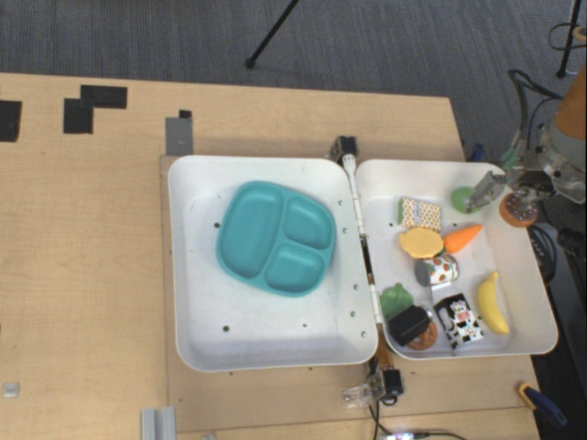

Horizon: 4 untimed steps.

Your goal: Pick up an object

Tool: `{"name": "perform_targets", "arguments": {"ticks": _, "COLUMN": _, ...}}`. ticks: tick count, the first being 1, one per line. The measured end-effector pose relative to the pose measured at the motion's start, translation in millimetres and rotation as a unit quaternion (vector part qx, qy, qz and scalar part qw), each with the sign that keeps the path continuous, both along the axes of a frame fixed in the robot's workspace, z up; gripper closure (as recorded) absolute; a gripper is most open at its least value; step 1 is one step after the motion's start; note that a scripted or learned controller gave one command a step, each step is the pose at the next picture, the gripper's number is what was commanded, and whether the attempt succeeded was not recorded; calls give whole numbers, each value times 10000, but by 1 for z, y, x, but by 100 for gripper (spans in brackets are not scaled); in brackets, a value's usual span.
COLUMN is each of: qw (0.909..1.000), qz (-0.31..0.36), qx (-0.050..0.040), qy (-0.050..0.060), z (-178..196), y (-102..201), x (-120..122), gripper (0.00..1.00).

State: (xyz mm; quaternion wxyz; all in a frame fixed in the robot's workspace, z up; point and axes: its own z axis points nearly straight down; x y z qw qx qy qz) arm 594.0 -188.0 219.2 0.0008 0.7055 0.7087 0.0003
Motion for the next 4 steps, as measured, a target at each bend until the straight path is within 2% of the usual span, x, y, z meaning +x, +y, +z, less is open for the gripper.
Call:
{"name": "perform_targets", "arguments": {"ticks": 1, "qw": 10000, "qz": 27, "qx": 43, "qy": -36, "z": -108, "y": -10, "x": 45, "gripper": 0}}
{"name": "perform_targets", "arguments": {"ticks": 2, "qw": 10000, "qz": 0, "qx": -23, "qy": -84, "z": -128, "y": 20, "x": -19, "gripper": 0}}
{"name": "perform_targets", "arguments": {"ticks": 3, "qw": 9999, "qz": 8, "qx": -27, "qy": -108, "z": -128, "y": 15, "x": -49, "gripper": 0}}
{"name": "perform_targets", "arguments": {"ticks": 4, "qw": 9999, "qz": 1, "qx": -80, "qy": -152, "z": -115, "y": 12, "x": -47, "gripper": 100}}
